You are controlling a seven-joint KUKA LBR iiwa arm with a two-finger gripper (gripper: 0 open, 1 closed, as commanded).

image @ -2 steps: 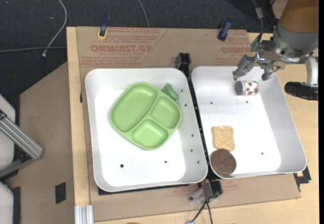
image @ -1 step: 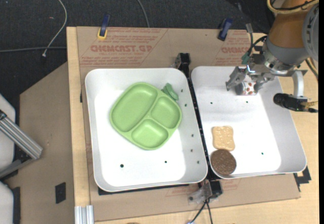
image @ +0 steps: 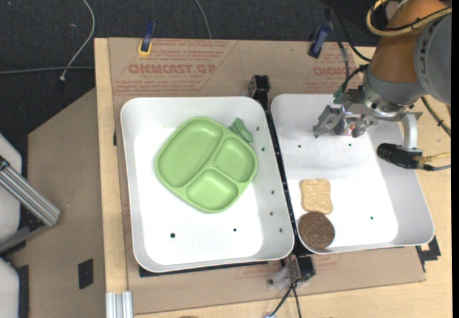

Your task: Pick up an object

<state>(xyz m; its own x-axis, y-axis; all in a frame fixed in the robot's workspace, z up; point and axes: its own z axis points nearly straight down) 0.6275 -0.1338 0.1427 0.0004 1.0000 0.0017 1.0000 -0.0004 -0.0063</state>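
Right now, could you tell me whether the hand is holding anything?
Nothing is held: the hand hangs over bare floor of the right bin.

The arm [image: 423, 36] is grey, with a broad, rounded orange band [image: 398, 51] above the wrist. A yellow cable [image: 384, 11] loops over the far side of the orange band, and thin dark cables run down its left side. Below the band sits a pale grey ring, and under it the gripper [image: 343, 121], a cluster of small grey metal parts with dark details. To the right a white bracket [image: 410, 130] carries a black cylindrical part [image: 399, 155], from which a thin yellowish lead runs right.
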